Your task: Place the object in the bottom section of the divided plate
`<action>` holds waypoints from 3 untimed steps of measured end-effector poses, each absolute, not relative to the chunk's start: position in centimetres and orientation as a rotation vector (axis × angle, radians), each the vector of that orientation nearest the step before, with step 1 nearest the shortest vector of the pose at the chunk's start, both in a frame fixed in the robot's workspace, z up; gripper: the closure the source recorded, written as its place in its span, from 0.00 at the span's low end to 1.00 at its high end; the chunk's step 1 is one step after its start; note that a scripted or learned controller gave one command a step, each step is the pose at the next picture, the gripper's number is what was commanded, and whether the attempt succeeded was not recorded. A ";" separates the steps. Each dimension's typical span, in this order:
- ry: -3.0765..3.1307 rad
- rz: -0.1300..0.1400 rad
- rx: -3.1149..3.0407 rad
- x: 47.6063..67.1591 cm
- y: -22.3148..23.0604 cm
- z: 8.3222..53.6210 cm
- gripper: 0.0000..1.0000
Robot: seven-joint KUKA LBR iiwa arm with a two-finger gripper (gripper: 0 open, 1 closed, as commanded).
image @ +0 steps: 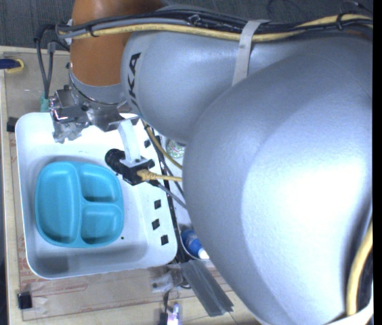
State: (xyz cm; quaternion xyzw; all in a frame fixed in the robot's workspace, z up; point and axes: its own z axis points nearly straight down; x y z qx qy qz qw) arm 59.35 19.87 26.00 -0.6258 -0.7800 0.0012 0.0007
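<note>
Divided plate [79, 204] in left bin [28, 134], tool [66, 124] above its far edge, grip state unclear

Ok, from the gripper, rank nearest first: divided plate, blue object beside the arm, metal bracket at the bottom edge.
1. Divided plate, just below the gripper.
2. Blue object, lower right, beside the arm.
3. Metal bracket, bottom of view.

The wooden bench [15, 276] bears a white bin [25, 154] with a blue divided plate [79, 203] inside.
</note>
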 end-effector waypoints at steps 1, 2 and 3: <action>-2.379 0.002 -2.050 49.1 18.7 41.4 1.00; -2.569 0.007 -1.805 54.4 15.7 34.9 1.00; -2.556 0.006 -1.825 58.2 20.2 32.0 1.00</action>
